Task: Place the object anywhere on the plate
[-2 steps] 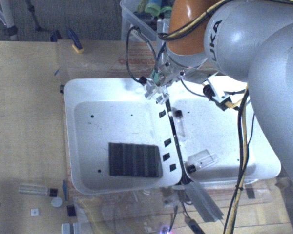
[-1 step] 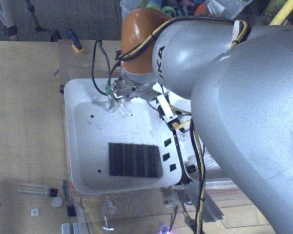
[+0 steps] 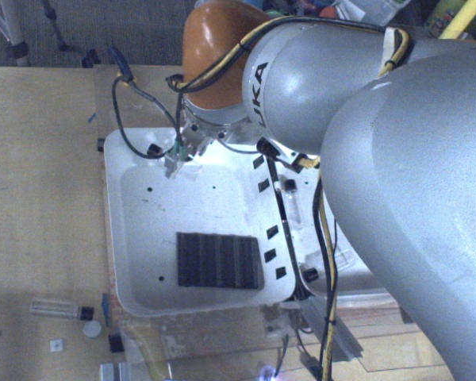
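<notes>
Camera view, looking down at a slant. The white bin [image 3: 115, 236] takes up the centre-left of the frame. The arm enters from the right, and its orange band [image 3: 214, 46] sits at top centre. The gripper [image 3: 178, 155] hangs over the bin's upper left corner, low to the floor. I cannot tell whether it is spread or closed, because the wrist hides its working end.

A small greenish item [image 3: 177, 159] shows right at the gripper's tip. I take it to be the task's object, but it is too small and blurred for me to tell whether it is gripped or just lying under the tool.

A dark ribbed slab [image 3: 219, 260] lies flat at the bin's lower centre, well apart from the gripper. I judge it to be the plate.

Handling, as a judgement: the item looks light and small, so it is likely to slip or tip. I would take hold across its narrowest middle, firmly but without squeezing hard.
</notes>
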Tool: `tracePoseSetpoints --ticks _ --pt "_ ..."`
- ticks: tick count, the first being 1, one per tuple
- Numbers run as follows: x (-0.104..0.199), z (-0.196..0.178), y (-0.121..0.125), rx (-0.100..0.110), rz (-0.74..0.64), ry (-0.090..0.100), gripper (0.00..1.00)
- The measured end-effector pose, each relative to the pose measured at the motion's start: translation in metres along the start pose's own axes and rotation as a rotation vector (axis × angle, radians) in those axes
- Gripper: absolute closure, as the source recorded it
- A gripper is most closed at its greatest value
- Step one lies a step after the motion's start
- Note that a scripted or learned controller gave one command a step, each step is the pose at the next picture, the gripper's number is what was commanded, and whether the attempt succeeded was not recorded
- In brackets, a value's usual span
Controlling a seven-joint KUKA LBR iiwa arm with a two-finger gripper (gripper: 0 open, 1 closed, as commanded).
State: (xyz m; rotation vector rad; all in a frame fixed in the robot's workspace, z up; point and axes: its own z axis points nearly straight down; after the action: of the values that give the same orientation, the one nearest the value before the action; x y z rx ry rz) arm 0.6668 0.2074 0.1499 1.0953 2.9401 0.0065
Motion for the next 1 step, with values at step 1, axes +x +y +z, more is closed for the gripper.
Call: tracePoseSetpoints --ticks 1 --pt "0.0147 -0.0126 -0.0015 0.003 -0.308 0.004 1.0"
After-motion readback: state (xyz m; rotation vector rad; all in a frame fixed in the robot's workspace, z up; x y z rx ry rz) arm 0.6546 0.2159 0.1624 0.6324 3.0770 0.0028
